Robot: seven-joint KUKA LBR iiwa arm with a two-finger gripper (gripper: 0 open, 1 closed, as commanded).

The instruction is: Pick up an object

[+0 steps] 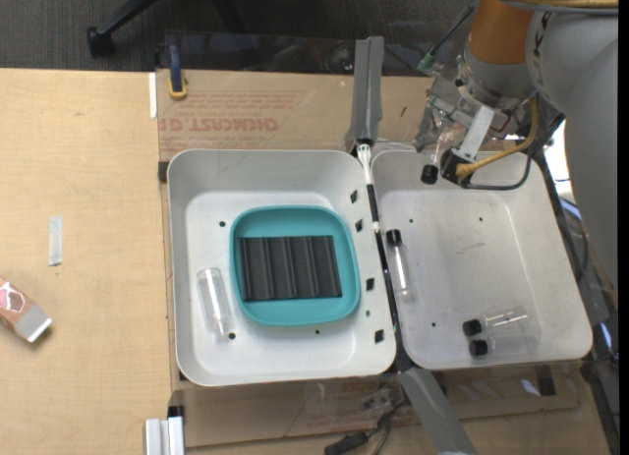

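My gripper (439,166) hangs over the far left corner of the right bin (550,247), under the orange-banded wrist. Nothing shows in its grasp. In the right bin, a clear tube with a black cap (397,262) lies along the left wall. Two small black-capped vials (491,329) rest near the front right corner, well away from the gripper. The left bin (187,247) holds a teal tray with a dark ridged insert (292,266). A clear tube (212,298) lies to the left of the tray.
A grey upright post (369,89) stands behind the seam between the bins, close to the left of the gripper. Yellow and black cables (496,163) trail from the wrist. On the wooden bench at left lie a small clear strip (55,242) and a red-and-white object (22,312).
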